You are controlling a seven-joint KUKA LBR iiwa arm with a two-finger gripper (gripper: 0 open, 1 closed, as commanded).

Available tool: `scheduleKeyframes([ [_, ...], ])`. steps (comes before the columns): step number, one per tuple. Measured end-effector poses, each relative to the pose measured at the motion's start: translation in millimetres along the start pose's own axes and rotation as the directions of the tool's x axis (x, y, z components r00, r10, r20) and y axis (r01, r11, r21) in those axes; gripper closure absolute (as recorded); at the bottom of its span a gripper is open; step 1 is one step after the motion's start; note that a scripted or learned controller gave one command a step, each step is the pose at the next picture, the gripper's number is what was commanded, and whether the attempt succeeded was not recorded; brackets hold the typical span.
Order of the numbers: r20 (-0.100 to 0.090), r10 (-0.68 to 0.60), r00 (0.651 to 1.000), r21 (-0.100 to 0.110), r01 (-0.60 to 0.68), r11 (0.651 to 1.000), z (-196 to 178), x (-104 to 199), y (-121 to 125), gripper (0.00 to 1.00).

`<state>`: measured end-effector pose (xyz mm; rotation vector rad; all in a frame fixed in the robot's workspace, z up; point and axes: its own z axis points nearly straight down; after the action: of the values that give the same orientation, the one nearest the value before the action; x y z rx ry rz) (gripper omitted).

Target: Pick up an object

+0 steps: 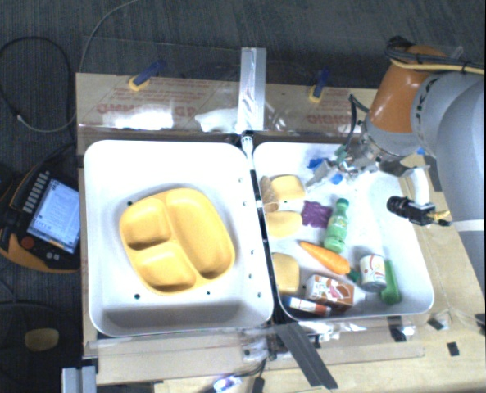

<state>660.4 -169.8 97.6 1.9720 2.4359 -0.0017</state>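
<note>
Clutter packed the right bin [406,219]; gripper [341,164] sat upper right, opening unreadable. Risk: a descent glancing off the bottle [337,225].

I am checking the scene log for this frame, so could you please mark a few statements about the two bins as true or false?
1. The yellow divided tray lies in the left bin. True.
2. The carrot lies in the left bin. False: it lies in the right bin, just below the green bottle.
3. The tool is at the far end of the right bin. True.
4. The purple item sits to the right of the green bottle. False: it sits to its left.
5. The can rests inside the yellow divided tray. False: it rests in the right bin, near the carrot.
</note>
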Motion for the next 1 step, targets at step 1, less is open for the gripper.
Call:
scheduleKeyframes([
  [1, -0.002, -0.002, 1.0, 0.006, 0.002, 1.0, -5.8, 0.6, -1.2, 1.0],
])
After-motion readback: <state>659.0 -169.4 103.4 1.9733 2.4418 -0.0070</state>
